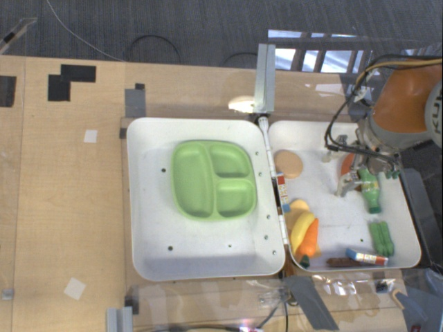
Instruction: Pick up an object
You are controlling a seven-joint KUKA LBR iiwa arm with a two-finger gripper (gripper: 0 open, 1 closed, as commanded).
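**Two bins, one arm, assorted small goods**

Two shallow white bins sit side by side on the wooden bench [62, 206], largest items listed first.

Left bin [149, 254]: holds one green divided tray [211, 180], three compartments, lying flat near the middle.

Right bin [401, 247]: holds all the loose pieces.

Arm [405, 102]: grey with an orange band, reaching in from the right over the upper right part of the right bin, wrist bent downward, black cables looped across it. Gripper [356, 178] pointed down into the bin, low over the floor beside the green bottle. I cannot tell from where I stand whether the fingers are spread or closed, nor whether anything sits between them.

Banana [300, 228]: yellow, lower left of the right bin, lying against the divider wall.

Carrot [311, 241]: orange, lying alongside the banana and touching it on its right.

Green bottle [372, 194]: just right of the gripper, lying roughly lengthwise toward the near wall.

Green pod-shaped item [381, 238]: below the bottle, near the right wall.

Tan round piece [288, 164]: flat disc, upper left of the right bin.

Marker [367, 257]: white body with blue and red ends, along the near wall.

Dark brown stick [339, 261]: just left of the marker, same wall.

Orange-red piece [347, 164]: partly hidden behind the gripper; kind unclear.
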